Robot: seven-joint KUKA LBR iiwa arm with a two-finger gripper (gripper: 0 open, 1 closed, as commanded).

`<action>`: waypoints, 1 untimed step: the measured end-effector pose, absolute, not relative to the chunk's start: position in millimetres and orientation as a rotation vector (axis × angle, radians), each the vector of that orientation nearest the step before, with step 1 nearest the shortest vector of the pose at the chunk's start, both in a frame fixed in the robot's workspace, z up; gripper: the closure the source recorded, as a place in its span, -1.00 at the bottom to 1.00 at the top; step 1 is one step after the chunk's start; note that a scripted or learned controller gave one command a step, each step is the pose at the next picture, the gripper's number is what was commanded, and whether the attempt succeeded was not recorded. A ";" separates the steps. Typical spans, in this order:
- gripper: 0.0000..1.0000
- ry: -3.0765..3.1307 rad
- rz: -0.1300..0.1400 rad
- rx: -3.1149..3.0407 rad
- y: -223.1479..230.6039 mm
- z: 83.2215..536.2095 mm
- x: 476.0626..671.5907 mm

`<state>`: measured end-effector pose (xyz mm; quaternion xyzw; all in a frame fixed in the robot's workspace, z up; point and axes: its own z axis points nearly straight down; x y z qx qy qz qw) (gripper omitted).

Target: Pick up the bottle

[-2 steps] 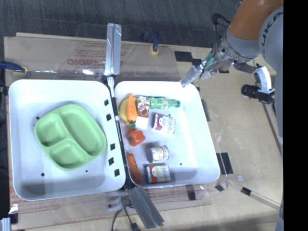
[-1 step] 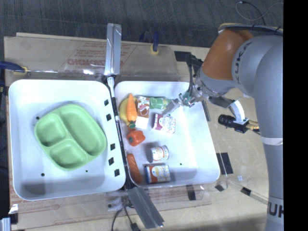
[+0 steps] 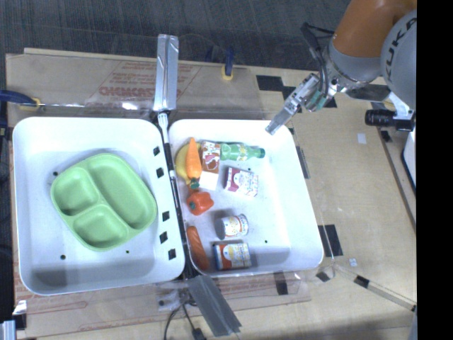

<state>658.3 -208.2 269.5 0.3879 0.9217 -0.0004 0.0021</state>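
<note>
Green-capped bottle (image 3: 231, 151) lying on its side near the far wall of the right-hand white bin (image 3: 301, 211), cap end pointing toward the arm, red label end just beside a banana (image 3: 183, 163). Gripper (image 3: 274, 127) poised over the bin's far right corner, tilted down and leftward, apart from the bottle, nothing visible between the fingers; degree of opening impossible to judge. Below the bottle, a small carton (image 3: 241, 180), an orange pepper (image 3: 199, 202), two tins (image 3: 232, 226) and a carrot (image 3: 197, 246). Pale green divided tray (image 3: 103, 200) resting in the left-hand bin (image 3: 35, 140).
</note>
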 end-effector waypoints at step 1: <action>-1.00 2.999 -0.002 0.939 -189.2 286.4 621.4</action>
